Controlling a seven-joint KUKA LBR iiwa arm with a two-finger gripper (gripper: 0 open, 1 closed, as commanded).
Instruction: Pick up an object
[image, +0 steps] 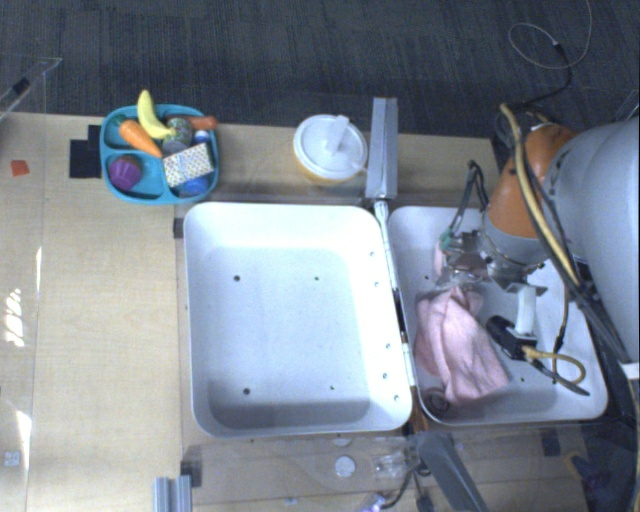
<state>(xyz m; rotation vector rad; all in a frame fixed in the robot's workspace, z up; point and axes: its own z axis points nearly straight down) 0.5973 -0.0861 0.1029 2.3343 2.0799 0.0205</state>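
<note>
Wooden bench (90, 330) with two white bins, end effector (462, 272) touching pink cloth (455, 345) in right bin (590, 400), grip state unclear

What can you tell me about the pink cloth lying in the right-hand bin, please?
The pink cloth looks like soft fabric, pale pink, crumpled into a loose heap with folds rather than spread flat. It lies in the left part of the right bin, reaching from near the middle of the bin toward its near edge. Its upper end rises to the gripper, which is right over it; whether the cloth is actually gripped cannot be told.
</note>
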